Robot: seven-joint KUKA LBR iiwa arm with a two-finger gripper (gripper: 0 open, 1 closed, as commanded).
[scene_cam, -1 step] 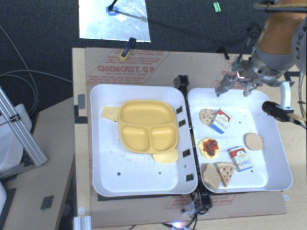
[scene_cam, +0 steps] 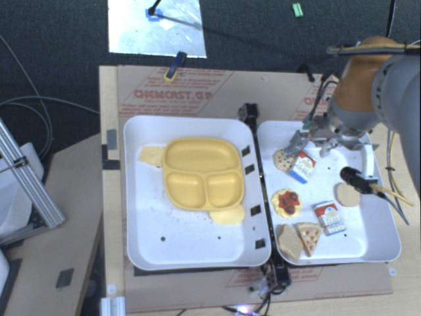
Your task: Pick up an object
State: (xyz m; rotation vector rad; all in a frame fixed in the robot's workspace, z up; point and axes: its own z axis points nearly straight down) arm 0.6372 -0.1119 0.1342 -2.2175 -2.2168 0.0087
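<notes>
A: Pincer sits low over the upper left part of the right-hand shallow white bin. Its metal tip is right by the small blue-and-white carton with a red top and the round brown speckled cookie, which lie touching each other.

B: Open or closed?

A: Cannot tell. The wrist and grey arm cover the tips from this angle. I see nothing between them, so I log no hold.

B: Likely target?

A: My guess is the carton or the cookie; both are just below the pincer. Other candidates in the same bin: a round red-and-yellow pizza-like piece, a second red-and-white carton, a tan triangular toast slice, a pale round flat disc.

B: Risks?

A: First, the two touching items. A closing stroke may catch both, or nudge one aside and pinch neither. Second, the cookie is flat against the floor; tips may skid over it. Third, the carton lies tilted, so a grip across a corner could let it twist out on lift. Fourth, the bin wall is near; a sideways push could jam an item against it.

B: Left bin?

A: Holds a yellow three-compartment plastic tray, well apart. No concern.
</notes>
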